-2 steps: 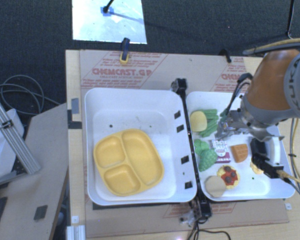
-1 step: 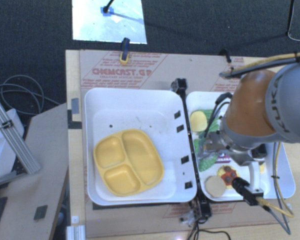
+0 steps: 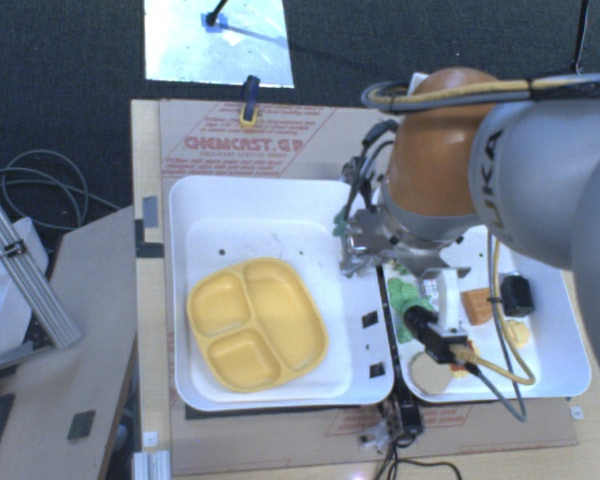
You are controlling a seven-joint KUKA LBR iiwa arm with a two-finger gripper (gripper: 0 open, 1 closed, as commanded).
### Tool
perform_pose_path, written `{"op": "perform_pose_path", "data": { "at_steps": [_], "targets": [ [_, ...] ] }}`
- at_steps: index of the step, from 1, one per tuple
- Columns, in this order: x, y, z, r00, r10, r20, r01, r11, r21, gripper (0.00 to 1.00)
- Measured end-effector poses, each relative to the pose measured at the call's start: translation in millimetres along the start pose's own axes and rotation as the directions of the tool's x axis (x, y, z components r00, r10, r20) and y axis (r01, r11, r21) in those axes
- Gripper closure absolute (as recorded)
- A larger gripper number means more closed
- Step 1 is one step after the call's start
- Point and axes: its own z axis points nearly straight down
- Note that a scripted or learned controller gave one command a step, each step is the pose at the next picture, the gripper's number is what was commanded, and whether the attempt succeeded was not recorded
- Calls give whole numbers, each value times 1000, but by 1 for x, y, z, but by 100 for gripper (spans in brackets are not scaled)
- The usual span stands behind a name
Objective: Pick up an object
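Arm (image 3: pixel 480 158) reaches in from right, hanging above right bin (image 3: pixel 570 358) near divide between bins. Tool grip: cannot tell. Yellow divided tray (image 3: pixel 255 323) lies flat in left bin (image 3: pixel 195 208). Green object (image 3: pixel 408 298), orange block (image 3: pixel 475 306), tan disc (image 3: pixel 430 376) in right bin.

Bench (image 3: pixel 150 368) with 2 white bins (image 3: pixel 270 203)

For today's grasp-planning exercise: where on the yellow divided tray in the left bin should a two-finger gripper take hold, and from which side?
Probably the raised outer rim of the yellow divided tray, approached from above. It lies flat, compartments up, in the left bin, too wide to span; one finger inside a compartment and one outside could pinch the rim. The upper-left edge looks farthest from the bin walls.
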Motion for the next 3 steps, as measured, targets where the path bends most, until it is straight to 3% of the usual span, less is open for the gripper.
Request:
{"op": "perform_pose_path", "data": {
  "at_steps": [1,2,3],
  "targets": [
    [-7,-2,3,1000,13,4,-13,1000,8,0],
    [-103,-35,68,1000,24,8,-25,1000,15,0],
    [-13,-31,65,1000,5,4,-5,1000,7,0]
  ]
}}
